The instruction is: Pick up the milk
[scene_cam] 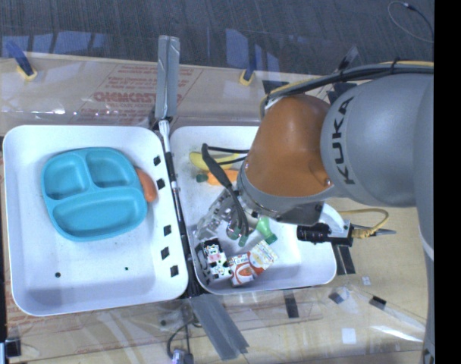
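Observation:
The milk [211, 255] is a small carton with black-and-white cow patches. It lies near the front left corner of the right bin [321, 275]. Touching its right side is a red-and-white carton [251, 265]. My gripper [221, 220] hangs just above and behind the milk, pointing down and to the left, under the orange wrist band [287, 150]. Nothing is visibly held in it. The arm covers much of the right bin's middle and back.
A green item [264, 230] lies beside the gripper, with a yellow banana [200, 159] and an orange piece [217, 177] farther back. The left bin [33, 279] holds a blue divided plate [94, 192] and an orange item [147, 186] by the divider.

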You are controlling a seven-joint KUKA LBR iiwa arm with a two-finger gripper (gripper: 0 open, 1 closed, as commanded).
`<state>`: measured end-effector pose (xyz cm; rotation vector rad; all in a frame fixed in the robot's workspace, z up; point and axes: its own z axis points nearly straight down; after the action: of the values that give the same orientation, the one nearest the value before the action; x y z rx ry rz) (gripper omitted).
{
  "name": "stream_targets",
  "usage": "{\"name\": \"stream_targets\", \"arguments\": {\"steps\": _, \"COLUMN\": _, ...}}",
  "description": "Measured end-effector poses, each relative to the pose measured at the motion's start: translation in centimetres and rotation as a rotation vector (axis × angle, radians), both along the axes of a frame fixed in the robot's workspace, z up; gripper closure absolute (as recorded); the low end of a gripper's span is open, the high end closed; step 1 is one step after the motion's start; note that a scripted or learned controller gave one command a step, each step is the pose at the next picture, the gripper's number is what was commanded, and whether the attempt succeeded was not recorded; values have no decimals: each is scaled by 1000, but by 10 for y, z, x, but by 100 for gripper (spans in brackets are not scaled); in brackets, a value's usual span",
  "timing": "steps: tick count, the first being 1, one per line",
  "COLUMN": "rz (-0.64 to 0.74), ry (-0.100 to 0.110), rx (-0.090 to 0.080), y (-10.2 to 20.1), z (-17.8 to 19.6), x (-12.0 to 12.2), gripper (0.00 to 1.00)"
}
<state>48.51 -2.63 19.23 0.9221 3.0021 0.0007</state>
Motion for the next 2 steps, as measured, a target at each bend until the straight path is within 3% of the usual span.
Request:
{"name": "stream_targets", "arguments": {"steps": 1, "rz": -1, "ry": 1, "rx": 0, "y": -1, "z": 0, "x": 0, "gripper": 0}}
{"name": "stream_targets", "arguments": {"steps": 2, "rz": -282, "ry": 5, "rx": 1, "y": -77, "z": -97, "x": -9, "gripper": 0}}
